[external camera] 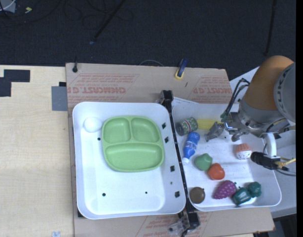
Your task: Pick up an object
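Observation:
My gripper [224, 132] hangs over the upper middle of the right bin [270, 197], below the orange band of the arm. It looks open, with nothing between its fingers. One fingertip [212, 133] is just right of a blue bottle [191, 144] and below a yellow object [207, 124]. A small white and red object [243, 151] lies just below the gripper's right side. A tin can [186, 126] lies to the left of the yellow object.
Lower in the right bin lie a green pepper [203, 161], a red tomato [216, 171], purple grapes [224, 189], a brown round item [197, 195] and a teal object [246, 192]. The left bin [122, 201] bears a green divided plate [132, 143] and a white ball [92, 124].

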Robot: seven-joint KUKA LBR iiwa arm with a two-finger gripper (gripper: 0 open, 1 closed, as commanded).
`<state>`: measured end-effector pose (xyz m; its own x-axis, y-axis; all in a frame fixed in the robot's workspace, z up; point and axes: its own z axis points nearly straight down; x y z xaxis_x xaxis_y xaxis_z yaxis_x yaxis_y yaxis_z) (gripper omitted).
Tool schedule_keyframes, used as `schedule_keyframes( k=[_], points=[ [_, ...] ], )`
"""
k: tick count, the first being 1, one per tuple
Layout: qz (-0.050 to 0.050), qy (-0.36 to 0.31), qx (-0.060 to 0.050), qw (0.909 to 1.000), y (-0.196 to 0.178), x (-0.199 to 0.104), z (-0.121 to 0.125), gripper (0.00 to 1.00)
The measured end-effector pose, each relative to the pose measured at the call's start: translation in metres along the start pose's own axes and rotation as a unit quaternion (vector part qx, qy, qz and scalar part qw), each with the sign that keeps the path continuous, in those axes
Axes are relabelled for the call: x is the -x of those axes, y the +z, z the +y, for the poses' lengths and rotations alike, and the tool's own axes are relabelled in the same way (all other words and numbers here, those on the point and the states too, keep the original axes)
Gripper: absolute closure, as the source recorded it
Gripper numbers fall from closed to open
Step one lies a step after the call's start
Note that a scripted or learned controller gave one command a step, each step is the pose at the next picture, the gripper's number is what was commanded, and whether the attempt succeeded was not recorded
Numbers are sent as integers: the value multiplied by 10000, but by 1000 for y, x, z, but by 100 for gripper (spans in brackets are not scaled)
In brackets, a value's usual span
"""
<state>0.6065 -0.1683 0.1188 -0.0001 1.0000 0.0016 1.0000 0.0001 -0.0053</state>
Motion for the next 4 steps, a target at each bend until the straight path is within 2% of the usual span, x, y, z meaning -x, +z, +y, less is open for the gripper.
schedule_keyframes(
  k=[1, 2, 3, 4],
  points=[
    [-1, -2, 5, 10000, 33, -3, 0, 0],
    [0, 9, 9, 10000, 22, -3, 0, 100],
    [-10, 19, 31, 10000, -25, 5, -1, 100],
    [-12, 5, 47, 10000, -83, 7, 8, 100]
  ],
)
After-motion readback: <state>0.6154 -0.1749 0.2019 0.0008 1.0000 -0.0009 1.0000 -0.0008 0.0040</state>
